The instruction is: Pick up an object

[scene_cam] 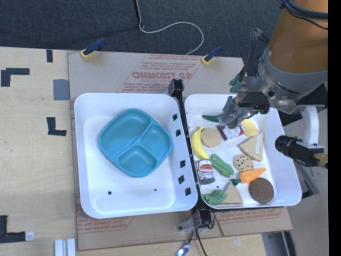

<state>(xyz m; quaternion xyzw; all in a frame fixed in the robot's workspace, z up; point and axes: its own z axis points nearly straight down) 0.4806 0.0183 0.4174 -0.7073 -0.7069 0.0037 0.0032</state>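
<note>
A pale wooden table [32, 159] carries a cardboard sheet and two shallow glossy white plastic bins; the left holds a moulded blue divided plate [136, 142]. The tool [233, 119] sits low over the right bin's [285, 196] toy food, touching a small maroon-and-white packet [233, 132]. Whether anything is gripped I cannot tell; nothing looks lifted yet.

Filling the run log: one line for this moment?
gripper: over right bin, above small packet | grasp: unclear | blue plate: left bin
</note>
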